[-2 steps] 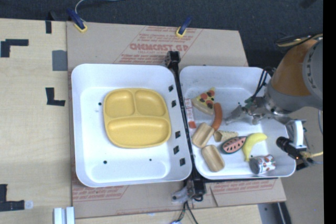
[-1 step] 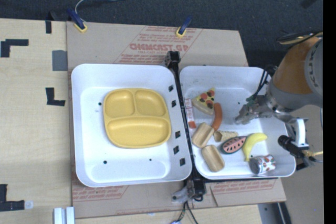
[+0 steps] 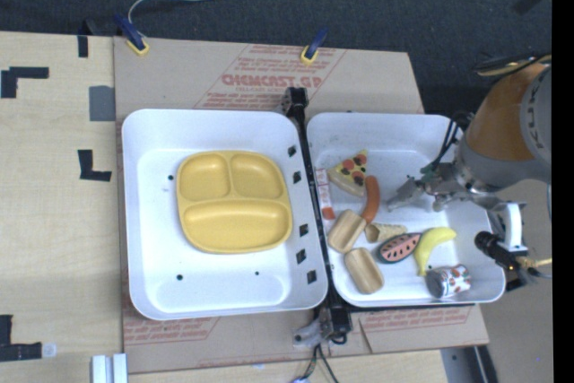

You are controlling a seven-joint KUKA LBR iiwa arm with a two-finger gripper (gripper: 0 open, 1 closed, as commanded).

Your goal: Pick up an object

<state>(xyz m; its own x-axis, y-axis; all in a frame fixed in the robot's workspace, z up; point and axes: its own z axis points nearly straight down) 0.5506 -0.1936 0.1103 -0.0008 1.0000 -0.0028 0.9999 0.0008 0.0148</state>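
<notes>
The right bin point(image 3: 395, 128) holds several toy foods: a pizza slice point(image 3: 349, 170), a red sausage point(image 3: 370, 197), two tan bread rolls point(image 3: 345, 231) point(image 3: 363, 270), a watermelon slice point(image 3: 399, 248), a yellow banana point(image 3: 433, 245) and a small can point(image 3: 447, 281). My gripper point(image 3: 418, 196) hangs over the right half of this bin, just right of the sausage and above the banana. It is open, with nothing between its fingers.
The left bin point(image 3: 143, 220) holds a yellow divided plate point(image 3: 236, 200). Black clips line the wall shared by the two bins point(image 3: 305, 193). The grey arm with its orange band point(image 3: 507, 126) enters from the right over the bin's edge. Both bins rest on cardboard point(image 3: 260, 76).
</notes>
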